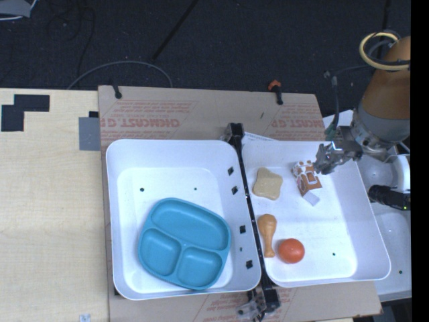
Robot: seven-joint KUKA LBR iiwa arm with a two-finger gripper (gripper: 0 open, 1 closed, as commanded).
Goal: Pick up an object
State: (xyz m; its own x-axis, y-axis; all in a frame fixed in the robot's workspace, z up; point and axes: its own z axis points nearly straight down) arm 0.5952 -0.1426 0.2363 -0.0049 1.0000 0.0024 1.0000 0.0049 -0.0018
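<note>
While the arm (pixel 383 99) leans in from three o'clock, its gripper (pixel 328 158) hangs over the upper right part of the right bin (pixel 372 247), at about two o'clock from that bin's middle. The dark fingers are too small and blurred to read, so I cannot tell how wide they stand or whether they have hold of anything. Just beside the gripper, at its eight o'clock, lies a small orange-and-white carton (pixel 308 178); it appears to rest tilted on the bin floor, and whether a fingertip touches it cannot be made out.

Three more things lie in the right bin. A tan slice of bread (pixel 268 184) sits at nine o'clock from the carton, near the divider between the bins. At six o'clock from the bread lies a brown drumstick-shaped piece (pixel 267 233), its narrow end pointing to six o'clock. Just beside that, at its four o'clock, rests a red tomato (pixel 291 250).

The left bin (pixel 127 159) holds a blue divided plate (pixel 184 243) with three compartments, lying toward five o'clock of that bin's floor. Both bins rest on a sheet of cardboard (pixel 188 113), and light wood bench (pixel 47 200) spreads toward nine o'clock.
</note>
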